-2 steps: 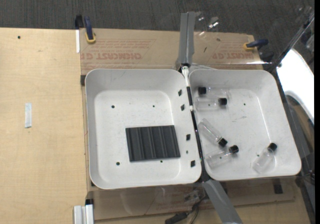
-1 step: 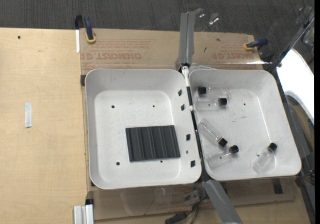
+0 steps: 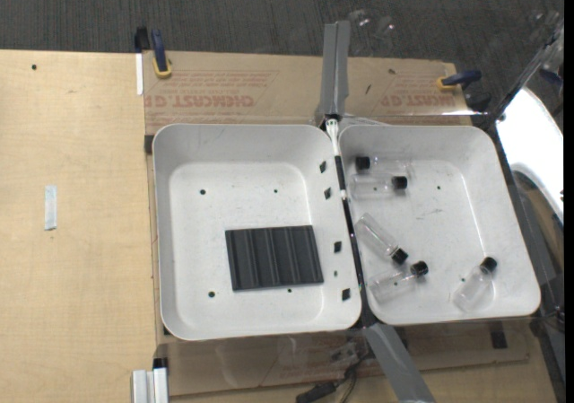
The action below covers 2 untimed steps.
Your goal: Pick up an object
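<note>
Clear plastic vials with black caps (image 3: 381, 240) lie scattered in the right white bin (image 3: 484, 145), five by my count, their transparent bodies hard to trace. One near the divider runs diagonally, cap toward the near right. A black ribbed rectangular tray (image 3: 273, 257) lies in the left white bin (image 3: 179, 177). Gripper state: cannot tell.
</note>
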Available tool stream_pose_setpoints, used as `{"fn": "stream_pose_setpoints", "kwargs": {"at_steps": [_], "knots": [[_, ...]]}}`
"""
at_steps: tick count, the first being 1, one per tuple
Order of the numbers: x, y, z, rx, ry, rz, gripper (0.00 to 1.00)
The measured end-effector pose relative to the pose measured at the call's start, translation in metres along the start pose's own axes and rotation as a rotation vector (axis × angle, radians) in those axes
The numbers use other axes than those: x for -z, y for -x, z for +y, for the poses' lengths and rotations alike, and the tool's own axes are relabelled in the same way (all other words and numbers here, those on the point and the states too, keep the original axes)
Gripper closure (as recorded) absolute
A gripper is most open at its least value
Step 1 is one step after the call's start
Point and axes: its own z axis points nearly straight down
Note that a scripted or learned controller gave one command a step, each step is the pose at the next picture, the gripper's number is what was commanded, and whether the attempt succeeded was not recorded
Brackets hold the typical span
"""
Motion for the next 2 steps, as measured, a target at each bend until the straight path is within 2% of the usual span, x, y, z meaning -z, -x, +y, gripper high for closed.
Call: {"fn": "stream_pose_setpoints", "kwargs": {"at_steps": [2], "knots": [[0.0001, -0.0036, -0.0020, 0.194, 0.000, 0.001, 1.00]]}}
